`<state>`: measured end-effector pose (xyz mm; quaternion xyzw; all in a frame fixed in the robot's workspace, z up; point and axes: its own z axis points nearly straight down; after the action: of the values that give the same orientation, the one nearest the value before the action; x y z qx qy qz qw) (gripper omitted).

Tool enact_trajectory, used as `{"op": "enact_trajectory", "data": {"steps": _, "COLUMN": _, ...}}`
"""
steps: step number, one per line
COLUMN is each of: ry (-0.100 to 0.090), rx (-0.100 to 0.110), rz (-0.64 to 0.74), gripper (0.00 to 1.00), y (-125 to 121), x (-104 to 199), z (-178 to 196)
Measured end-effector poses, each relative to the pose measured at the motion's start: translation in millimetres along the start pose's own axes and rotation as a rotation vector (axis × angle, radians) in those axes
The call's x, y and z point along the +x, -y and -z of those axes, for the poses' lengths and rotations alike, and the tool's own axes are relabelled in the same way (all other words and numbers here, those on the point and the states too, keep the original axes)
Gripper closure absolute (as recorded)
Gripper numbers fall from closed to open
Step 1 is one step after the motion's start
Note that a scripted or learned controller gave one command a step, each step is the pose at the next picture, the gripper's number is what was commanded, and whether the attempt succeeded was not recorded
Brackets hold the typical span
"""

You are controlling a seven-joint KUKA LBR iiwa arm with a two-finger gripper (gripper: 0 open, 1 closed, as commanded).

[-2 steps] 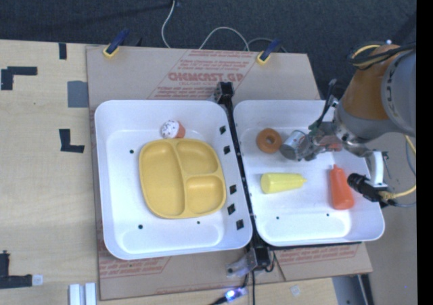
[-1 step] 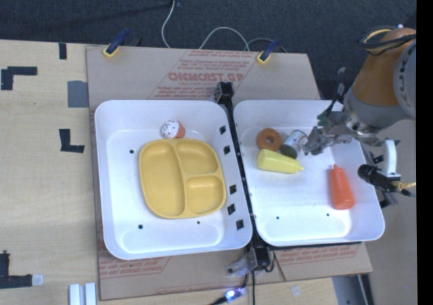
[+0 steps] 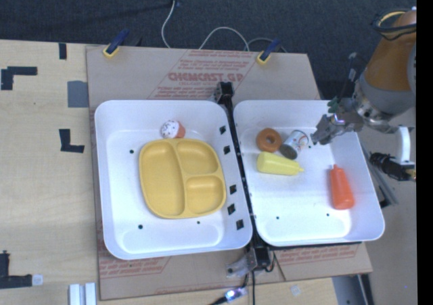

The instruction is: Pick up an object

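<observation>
In the right bin [image 3: 352, 229] lie a brown ring-shaped donut [image 3: 268, 140], a small silver can on its side [image 3: 293, 143], a yellow wedge-shaped piece [image 3: 278, 164] and an orange bottle [image 3: 341, 187]. My gripper [image 3: 323, 133] hangs over the bin's upper right part, just right of the silver can and above the orange bottle. Nothing is seen between its fingers. The left bin [image 3: 111, 161] holds a yellow divided plate [image 3: 181, 178] and a small white and red object [image 3: 172, 129] behind it.
A black divider [image 3: 233, 161] runs between the two bins. Both bins rest on a cardboard sheet [image 3: 203, 74] held by two yellow and blue clamps [image 3: 116, 42]. A white cable [image 3: 223, 30] loops at the back. The arm's grey body [image 3: 389, 74] stands at the right.
</observation>
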<state>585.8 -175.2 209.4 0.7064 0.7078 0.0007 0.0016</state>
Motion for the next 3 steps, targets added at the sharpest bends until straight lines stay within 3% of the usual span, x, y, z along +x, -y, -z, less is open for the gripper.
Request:
{"op": "enact_trajectory", "data": {"steps": 1, "ry": 0.001, "rx": -0.001, "rz": 0.0, "gripper": 1.0, "y": 2, "x": -9, "z": 50}}
{"op": "enact_trajectory", "data": {"steps": 3, "ry": -0.003, "rx": 0.005, "rz": 0.005, "gripper": 1.0, "y": -10, "x": 103, "z": 40}}
